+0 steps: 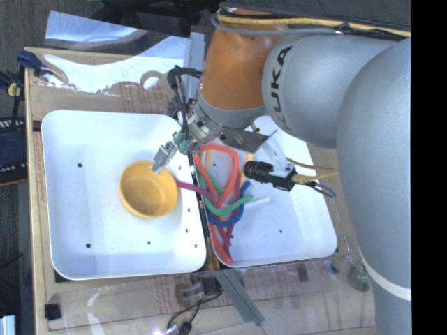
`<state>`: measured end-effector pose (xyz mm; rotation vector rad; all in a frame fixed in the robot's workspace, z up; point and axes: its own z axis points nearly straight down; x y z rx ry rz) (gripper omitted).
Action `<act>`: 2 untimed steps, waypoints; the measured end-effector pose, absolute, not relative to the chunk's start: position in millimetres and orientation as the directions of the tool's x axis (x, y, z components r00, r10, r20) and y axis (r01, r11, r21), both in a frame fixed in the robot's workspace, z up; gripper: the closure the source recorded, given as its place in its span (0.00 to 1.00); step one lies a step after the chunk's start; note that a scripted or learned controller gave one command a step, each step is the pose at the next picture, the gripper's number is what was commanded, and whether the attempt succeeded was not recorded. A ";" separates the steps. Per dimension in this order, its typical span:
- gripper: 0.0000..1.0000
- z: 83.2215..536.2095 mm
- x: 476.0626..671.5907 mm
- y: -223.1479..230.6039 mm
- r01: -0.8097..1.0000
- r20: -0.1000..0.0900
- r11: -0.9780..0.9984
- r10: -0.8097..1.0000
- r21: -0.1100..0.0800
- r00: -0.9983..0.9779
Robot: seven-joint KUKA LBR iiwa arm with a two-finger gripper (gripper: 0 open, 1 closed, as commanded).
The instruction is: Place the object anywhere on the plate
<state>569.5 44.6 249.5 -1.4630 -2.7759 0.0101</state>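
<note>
My claw (162, 159) sits over the left bin (70, 243), tip right at the upper-right rim of the yellow plate (148, 189). Can't tell how far it's open, and can't tell if anything is in it; too small and blurred at the tip. A thin purple strand (190, 185) runs from just beside the plate's right edge across the divider into the right bin (307, 239). The rest of the object, a tangle of flexible rods (222, 194) in red, green, blue, orange and purple, lies in the right bin against its left wall. Yellow plate rests in the middle of the left bin, nothing visible on it. My orange band (237, 61) and grey wrist hang above both bins. Both bins sit side by side on the table (105, 306).
</note>
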 end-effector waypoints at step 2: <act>0.00 259.2 570.1 44.5 0.824 0.000 0.566 0.824 -0.008 -0.566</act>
